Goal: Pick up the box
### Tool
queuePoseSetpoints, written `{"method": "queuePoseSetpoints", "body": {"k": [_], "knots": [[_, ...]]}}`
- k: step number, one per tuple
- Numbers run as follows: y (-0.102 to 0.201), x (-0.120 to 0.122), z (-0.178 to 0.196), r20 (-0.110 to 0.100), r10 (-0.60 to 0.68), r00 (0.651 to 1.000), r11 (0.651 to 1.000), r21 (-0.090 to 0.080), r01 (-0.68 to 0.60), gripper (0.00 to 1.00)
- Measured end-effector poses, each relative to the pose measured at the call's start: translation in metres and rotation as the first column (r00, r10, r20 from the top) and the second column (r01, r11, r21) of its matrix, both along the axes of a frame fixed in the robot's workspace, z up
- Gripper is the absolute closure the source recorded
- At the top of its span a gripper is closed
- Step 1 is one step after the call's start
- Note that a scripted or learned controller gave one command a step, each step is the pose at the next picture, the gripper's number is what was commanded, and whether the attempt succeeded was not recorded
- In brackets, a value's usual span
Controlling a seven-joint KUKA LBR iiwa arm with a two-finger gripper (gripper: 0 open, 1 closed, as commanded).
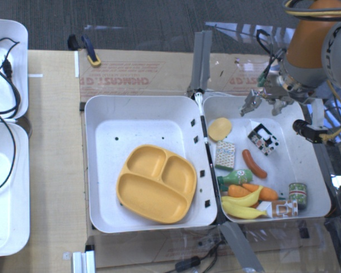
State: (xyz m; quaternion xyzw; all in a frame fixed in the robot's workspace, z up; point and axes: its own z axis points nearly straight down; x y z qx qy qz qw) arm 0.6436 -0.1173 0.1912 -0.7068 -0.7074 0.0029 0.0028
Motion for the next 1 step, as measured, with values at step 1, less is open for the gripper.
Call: {"method": "queuePoseSetpoints", "body": {"k": [1], "knots": [[-0.0223,-0.0763,-0.0787,0.028,0.048,0.998,0.999,-0.006,-0.048,0.00]]}}
